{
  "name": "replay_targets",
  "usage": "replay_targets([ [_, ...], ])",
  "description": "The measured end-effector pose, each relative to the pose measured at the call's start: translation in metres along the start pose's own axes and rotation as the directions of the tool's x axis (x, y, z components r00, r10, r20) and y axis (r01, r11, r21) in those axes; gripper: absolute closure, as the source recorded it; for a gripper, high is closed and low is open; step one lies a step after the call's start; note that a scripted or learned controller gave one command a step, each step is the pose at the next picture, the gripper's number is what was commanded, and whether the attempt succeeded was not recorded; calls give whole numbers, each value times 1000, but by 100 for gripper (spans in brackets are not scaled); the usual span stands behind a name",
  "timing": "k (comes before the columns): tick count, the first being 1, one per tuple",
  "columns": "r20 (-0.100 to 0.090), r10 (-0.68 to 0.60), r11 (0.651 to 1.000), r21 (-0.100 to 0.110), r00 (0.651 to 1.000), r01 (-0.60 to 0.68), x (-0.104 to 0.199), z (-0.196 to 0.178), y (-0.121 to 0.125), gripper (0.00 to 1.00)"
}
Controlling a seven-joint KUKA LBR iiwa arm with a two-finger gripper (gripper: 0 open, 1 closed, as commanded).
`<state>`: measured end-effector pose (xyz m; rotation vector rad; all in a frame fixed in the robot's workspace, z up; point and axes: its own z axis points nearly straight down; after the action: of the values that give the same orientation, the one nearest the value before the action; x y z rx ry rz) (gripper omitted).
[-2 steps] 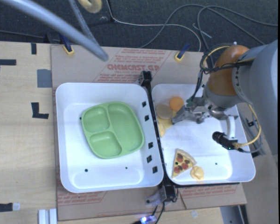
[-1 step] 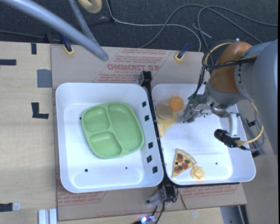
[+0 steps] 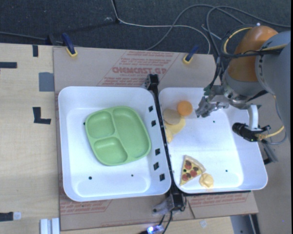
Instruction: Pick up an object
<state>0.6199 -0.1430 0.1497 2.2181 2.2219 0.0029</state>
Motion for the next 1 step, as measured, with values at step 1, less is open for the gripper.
replay_targets([
  [1, 0, 0, 1000, -1, 1000, 0, 0, -53, 1, 100],
])
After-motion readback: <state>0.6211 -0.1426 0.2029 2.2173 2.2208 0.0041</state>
